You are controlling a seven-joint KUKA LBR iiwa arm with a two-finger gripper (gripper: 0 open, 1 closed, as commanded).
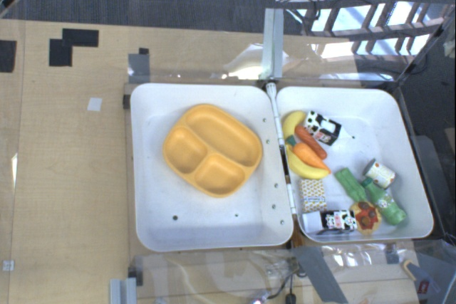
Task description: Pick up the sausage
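The sausage [314, 142] is a short reddish-brown piece lying at a slant in the right bin [370, 107], near its left side. It rests against an orange carrot [306, 152] and on a yellow banana [302, 160]. A black-and-white cow-print carton [324, 128] touches its upper end.
The left bin [153, 217] holds a yellow divided plate [211, 149]. Also in the right bin are a green bottle [370, 194], a small can [380, 173], a checkered cracker [313, 191], a second cow-print carton [337, 221] and a round red-brown toy food [365, 216].
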